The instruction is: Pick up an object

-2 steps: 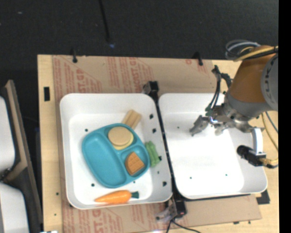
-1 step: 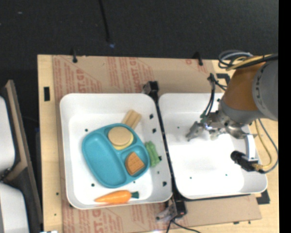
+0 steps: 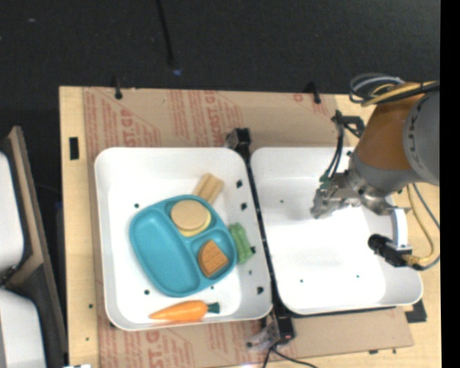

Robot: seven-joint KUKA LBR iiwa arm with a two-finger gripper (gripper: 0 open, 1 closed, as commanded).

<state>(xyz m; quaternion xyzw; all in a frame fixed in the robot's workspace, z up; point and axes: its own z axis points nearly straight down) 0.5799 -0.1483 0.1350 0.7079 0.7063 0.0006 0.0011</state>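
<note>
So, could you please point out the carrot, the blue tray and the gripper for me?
carrot point(image 3: 180, 310), camera view, middle of its orange body.
blue tray point(image 3: 159, 253), camera view, bare floor of its large compartment.
gripper point(image 3: 323, 203), camera view, at its tip over the right bin.

The bench point(image 3: 169, 110) is pale wood with a sheet of brown cardboard printed in red lettering laid over its top; two shallow white bins sit on it, touching side by side; the left bin point(image 3: 111, 228) is squarish; the right bin point(image 3: 353, 290) overhangs the cardboard's near edge slightly.
</note>
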